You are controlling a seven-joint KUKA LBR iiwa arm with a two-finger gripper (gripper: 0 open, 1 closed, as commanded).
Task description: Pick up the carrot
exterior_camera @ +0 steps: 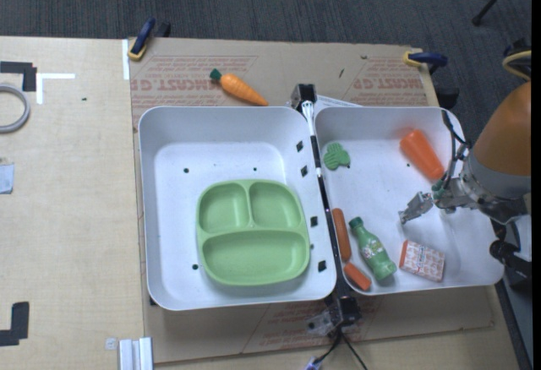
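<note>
Carrot (240, 88): lies on the brown cardboard sheet (279, 73) above the left bin, outside both bins, in the upper middle of the frame.
Carrot axis: long axis runs diagonally; the green leafy end points to the upper left, the orange tapered tip to the lower right, toward the black clip (303, 95) where the two bins meet.
Hand (420, 206): sits low over the right bin, right of centre in the frame, well apart from the carrot; whether its fingers are parted or closed cannot be told, and nothing is seen between them.
Arm (507, 153): enters from the right edge, grey with an orange band.
Left bin (169, 149): holds a green divided plate (252, 231).
Right bin (380, 140): holds a green leafy toy (336, 156) at its upper left, an orange cone-shaped piece (422, 154) at its upper right, a green bottle (373, 250), a sausage-like piece (341, 233) along its left wall, a small orange-red piece (357, 277) near the lower left corner, and a small printed packet (421, 260) at the lower right.
Desk (59, 216): pale wood, with blue clamps (142, 37) holding the cardboard's top corners.
</note>
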